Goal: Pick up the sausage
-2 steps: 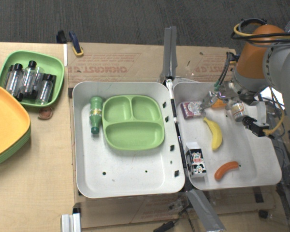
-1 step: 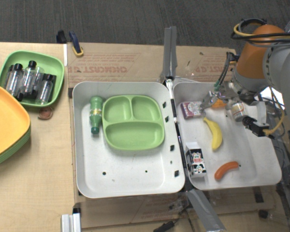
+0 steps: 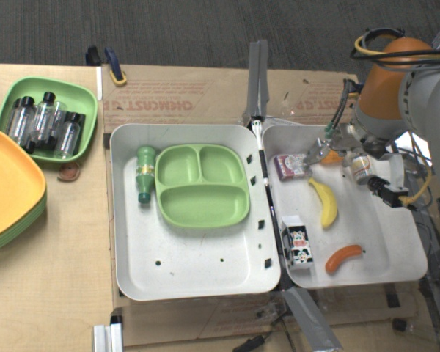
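left bin point(image 3: 132, 270): green three-part plastic tray point(image 3: 202, 185), green bottle point(image 3: 144, 173).
right bin point(image 3: 396, 259): orange-red sausage point(image 3: 343, 258) near front edge, yellow banana point(image 3: 324, 202), purple packet point(image 3: 290, 166), small carton point(image 3: 298, 245).
gripper point(image 3: 324, 149): over rear of right bin; jaw state cannot be told.

You see two white bins point(image 3: 132, 270), one sausage point(image 3: 343, 257), one banana point(image 3: 324, 202), one divided plate point(image 3: 202, 185), one green bottle point(image 3: 145, 173), two small cartons point(image 3: 298, 244).

From my remote view, dark grey carpet point(image 3: 169, 13) runs along the top. A light wooden bench point(image 3: 51, 284) fills the left side. Brown cardboard point(image 3: 183, 97) lies flat beneath the bins. Lighting is even, shadows soft.
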Available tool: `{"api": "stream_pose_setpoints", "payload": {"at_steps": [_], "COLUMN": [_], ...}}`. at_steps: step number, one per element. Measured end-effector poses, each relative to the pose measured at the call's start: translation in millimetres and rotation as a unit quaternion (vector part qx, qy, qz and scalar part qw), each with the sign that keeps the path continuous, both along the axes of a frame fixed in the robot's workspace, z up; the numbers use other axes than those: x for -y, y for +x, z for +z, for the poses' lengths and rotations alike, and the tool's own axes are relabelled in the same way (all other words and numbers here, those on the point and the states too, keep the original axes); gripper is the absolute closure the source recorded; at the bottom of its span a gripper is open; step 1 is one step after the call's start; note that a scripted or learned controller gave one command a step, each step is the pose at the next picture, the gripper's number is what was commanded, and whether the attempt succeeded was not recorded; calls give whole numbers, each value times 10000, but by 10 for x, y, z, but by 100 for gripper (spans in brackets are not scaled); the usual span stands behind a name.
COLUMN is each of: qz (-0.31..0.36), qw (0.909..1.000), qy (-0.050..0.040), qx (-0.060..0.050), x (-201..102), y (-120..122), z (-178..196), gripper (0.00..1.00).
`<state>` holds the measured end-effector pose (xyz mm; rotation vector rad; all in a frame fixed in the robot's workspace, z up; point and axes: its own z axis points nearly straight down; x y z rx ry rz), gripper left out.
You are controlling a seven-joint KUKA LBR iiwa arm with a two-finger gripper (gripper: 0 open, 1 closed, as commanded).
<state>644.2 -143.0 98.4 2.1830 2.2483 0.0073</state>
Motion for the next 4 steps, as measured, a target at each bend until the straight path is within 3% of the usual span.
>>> {"api": "stream_pose_setpoints", "payload": {"at_steps": [2,3,4], "qz": [0,85,259], "qw": [10000,10000,9997], "qy": [0,3,-2], "qx": [0,-47,-44], "x": [0,6,-115], "y": [0,-51,148], "z": [0,1260,1223], "gripper": [0,0,0]}}
